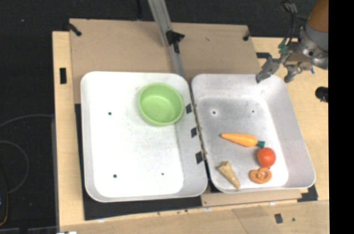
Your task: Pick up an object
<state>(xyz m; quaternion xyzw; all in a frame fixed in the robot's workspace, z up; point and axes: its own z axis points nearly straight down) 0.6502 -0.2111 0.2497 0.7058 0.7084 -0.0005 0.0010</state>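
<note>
Orange plastic carrot (240, 139) lies untouched in right white bin (243, 89) — hand (275, 69) open, far-right corner; approach step, must descend nearer.

Bench (63, 128) w/ two white bins (110, 172) (293, 133), side by side

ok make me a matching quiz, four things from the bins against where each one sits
Things:
1. bowl
2. carrot
3. tomato
4. cone

Places:
A. near edge of the right bin, closest to the divider
B. left bin, far right part
C. middle of the right bin, lying crosswise
D. right bin, just beyond the orange slice

Pairs: 1-B, 2-C, 3-D, 4-A
</note>
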